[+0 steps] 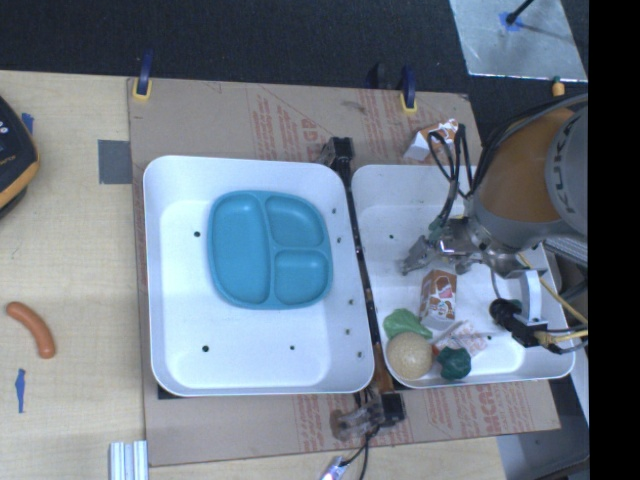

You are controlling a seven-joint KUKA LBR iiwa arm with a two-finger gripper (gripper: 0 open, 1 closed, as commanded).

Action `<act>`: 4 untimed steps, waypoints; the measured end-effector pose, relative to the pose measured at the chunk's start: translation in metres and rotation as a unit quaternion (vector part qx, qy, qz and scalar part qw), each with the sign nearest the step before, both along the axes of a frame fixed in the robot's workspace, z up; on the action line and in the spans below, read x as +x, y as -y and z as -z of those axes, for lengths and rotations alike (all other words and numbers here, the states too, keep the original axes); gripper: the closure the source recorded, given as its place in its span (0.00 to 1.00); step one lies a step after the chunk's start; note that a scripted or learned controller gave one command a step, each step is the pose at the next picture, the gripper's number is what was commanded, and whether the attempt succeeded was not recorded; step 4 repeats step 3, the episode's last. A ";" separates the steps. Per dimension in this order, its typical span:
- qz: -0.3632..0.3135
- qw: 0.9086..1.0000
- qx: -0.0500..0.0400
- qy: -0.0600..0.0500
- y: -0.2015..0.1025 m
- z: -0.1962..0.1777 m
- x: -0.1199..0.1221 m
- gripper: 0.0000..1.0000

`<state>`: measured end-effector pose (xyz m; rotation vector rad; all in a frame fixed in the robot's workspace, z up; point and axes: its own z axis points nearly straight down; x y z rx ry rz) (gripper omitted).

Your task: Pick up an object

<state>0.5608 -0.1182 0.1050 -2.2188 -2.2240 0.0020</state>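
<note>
A blue divided plate (269, 248) lies in the left bin (170, 358), the tool (430, 256) over the right bin (385, 193).

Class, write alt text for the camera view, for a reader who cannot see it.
A grey arm's gripper hangs over the right bin, above a brown packet, a cream ball and green toys. The left bin holds a blue divided plate.

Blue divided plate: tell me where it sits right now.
The blue divided plate lies flat in the left white bin, toward its upper middle, across the divider from the right bin where the gripper works.
</note>
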 end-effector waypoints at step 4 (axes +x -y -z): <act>-0.001 1.000 0.001 0.000 -0.064 -0.087 0.019 1.00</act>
